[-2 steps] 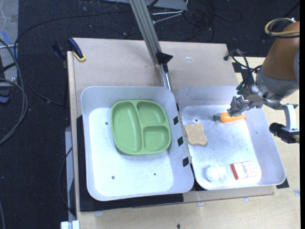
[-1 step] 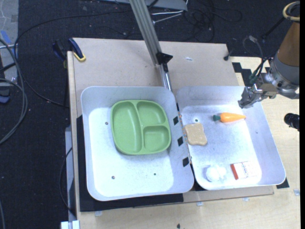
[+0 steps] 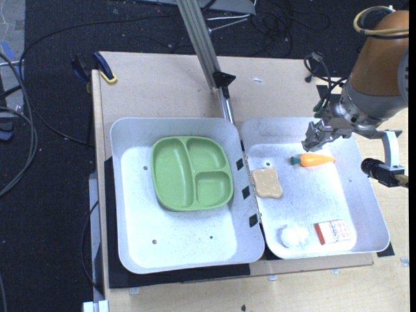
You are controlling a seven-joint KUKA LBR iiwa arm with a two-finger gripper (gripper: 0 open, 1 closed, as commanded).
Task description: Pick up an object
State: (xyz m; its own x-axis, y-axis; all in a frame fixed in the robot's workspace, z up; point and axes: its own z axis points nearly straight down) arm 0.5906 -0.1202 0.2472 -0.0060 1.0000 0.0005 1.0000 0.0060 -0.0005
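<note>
So, two shallow white bins side by side on the bench: left bin [image 3: 130, 239] and right bin [image 3: 364, 200]. Grey arm w/ orange band [image 3: 383, 57] reaching in from the right, over the right bin's far edge. Two-finger gripper [image 3: 314, 139] hanging just above the far part of that bin, right next to the small orange carrot-shaped toy w/ green tip [image 3: 313, 160]. Carrot lying flat on the bin floor near the far edge, green end pointing toward the left bin, not between the fingers as far as visible. Gripper state: too dark and small to make out, can't tell.

Rest of the right bin: tan bread-slice-shaped piece [image 3: 267, 182] by the near-left side, close to the divider btw the bins. White roundish lump [image 3: 294, 236] toward the near edge, and a small red-and-white box [image 3: 334, 232] just beside it, nearer the near-right corner. All apart from each other.

Left bin: light green plastic plate w/ three compartments [image 3: 192, 173], sitting toward the far-right part, nothing in the compartments.
</note>
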